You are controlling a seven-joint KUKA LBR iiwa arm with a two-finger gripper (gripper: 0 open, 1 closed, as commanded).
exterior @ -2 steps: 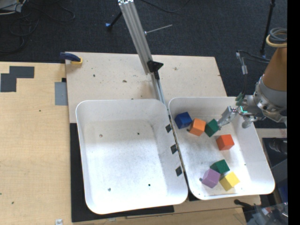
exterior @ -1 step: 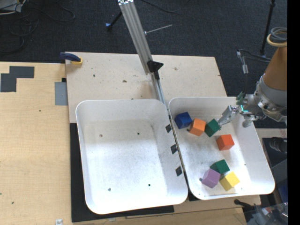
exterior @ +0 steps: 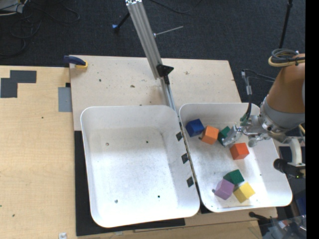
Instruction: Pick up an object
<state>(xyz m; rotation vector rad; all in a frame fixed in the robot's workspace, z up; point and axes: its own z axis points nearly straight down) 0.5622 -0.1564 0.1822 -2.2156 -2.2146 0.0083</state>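
Status in the camera view: the pick is not yet complete, so treat the lift as outstanding. Take the right bin as your landmark. The gripper sits low over that bin's upper middle, reaching in from its right side. Whether the pincer is open, closed or gripping cannot be told, because its tip is too small and cluttered to read.

Check the candidate objects relative to the gripper:
- The dark green block lies right at the tip, touching or nearly so, and in my judgement is the likely target.
- The orange block lies just left of it, with the blue block beyond that.
- The red block lies just below and right of the tip.
- A second green block, a purple block and a yellow block cluster near the bin's lower edge, well apart from the gripper.

All blocks appear to rest on the bin floor, and none is raised. Remaining steps: confirm closure on one block, then lift it clear.
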